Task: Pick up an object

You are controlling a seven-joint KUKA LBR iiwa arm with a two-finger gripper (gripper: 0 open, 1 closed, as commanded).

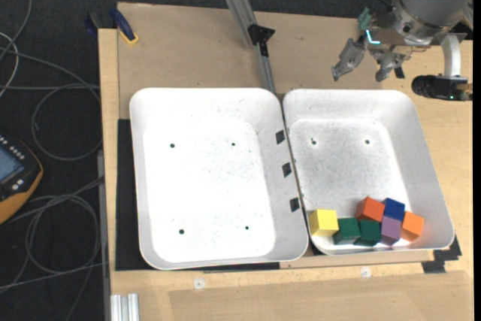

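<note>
hand (368,65) spread above bench, blocks (368,222) well apart below

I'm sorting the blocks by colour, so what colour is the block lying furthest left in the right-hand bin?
Yellow. The leftmost block shows clearly in the camera view, beside the green ones.

robot lab, bench (188,34), floor cables (45,109)

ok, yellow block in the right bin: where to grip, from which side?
Probably straight down on the yellow block, fingers on its near and far faces. Its left side is free, but a green block sits against its right. The gripper hangs open beyond the bin.
</note>
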